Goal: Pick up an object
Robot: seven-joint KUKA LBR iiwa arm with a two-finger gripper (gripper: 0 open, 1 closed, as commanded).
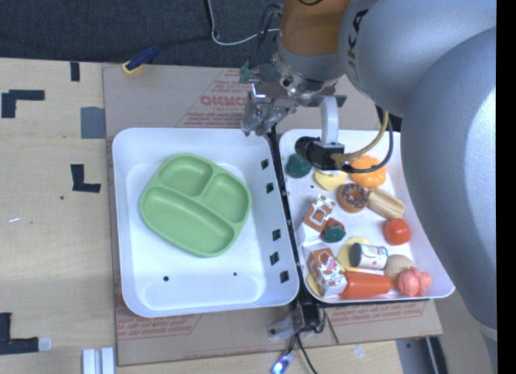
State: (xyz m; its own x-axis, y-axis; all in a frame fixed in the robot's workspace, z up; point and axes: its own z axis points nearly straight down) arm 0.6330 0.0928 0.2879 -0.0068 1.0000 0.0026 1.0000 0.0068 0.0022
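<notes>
A tan bench (48,203) with a cardboard sheet carries two white bins side by side. The left bin (137,284) holds a green divided plate (195,203), lying flat near its middle. The right bin (427,288) is crowded with toy food: a doughnut (352,197), a bread roll (384,202), a tomato (397,231), a carrot (367,285), a small can (369,255), two printed cartons (320,214), an orange piece (368,176) and a pink piece (411,281). The grey arm with its orange band (318,10) reaches in from the right, and the gripper (260,118) hangs over the far end of the wall between the bins. Whether it is open or closed cannot be told, and nothing is seen in it.
</notes>
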